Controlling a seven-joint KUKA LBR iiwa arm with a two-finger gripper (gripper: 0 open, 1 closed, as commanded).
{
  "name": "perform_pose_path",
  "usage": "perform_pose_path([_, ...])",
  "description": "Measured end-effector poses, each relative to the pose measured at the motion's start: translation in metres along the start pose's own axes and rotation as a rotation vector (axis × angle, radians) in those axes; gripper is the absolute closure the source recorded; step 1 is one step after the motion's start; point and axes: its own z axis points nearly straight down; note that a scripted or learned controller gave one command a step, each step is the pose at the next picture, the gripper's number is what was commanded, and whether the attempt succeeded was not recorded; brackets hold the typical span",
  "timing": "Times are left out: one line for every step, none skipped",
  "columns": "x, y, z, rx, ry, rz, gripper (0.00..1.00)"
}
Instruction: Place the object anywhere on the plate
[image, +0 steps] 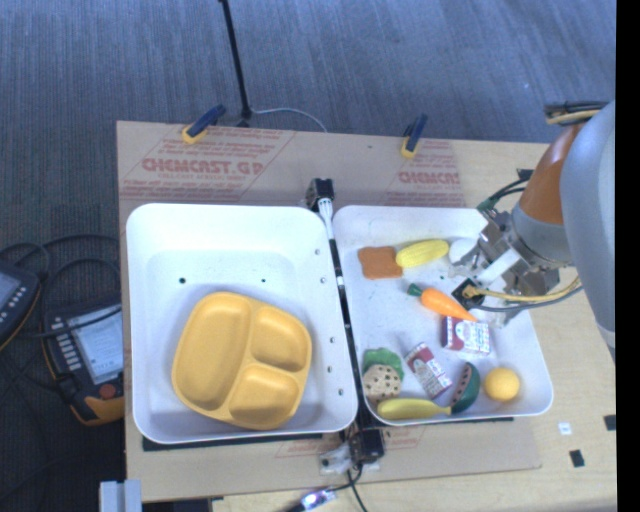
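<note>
Here, a yellow plate (242, 358) with three compartments sits in the left bin (160, 250).

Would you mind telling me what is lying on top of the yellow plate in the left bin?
Nothing lies on the yellow plate; its three compartments look bare. The plate itself covers the floor of the left bin beneath it, so anything under it cannot be seen.

Yellow plate (242, 358) unobstructed, right bin (540, 395) crowded, carrot (446, 303) seemingly nearest the arm
</note>
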Motion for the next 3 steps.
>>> perform_pose_path([-0.034, -0.041, 0.003, 0.000, 0.003, -0.024, 0.00])
perform_pose_path([-0.060, -0.063, 0.008, 0.003, 0.004, 0.131, 0.00])
perform_pose_path([-0.064, -0.061, 0.014, 0.002, 0.004, 0.309, 0.00])
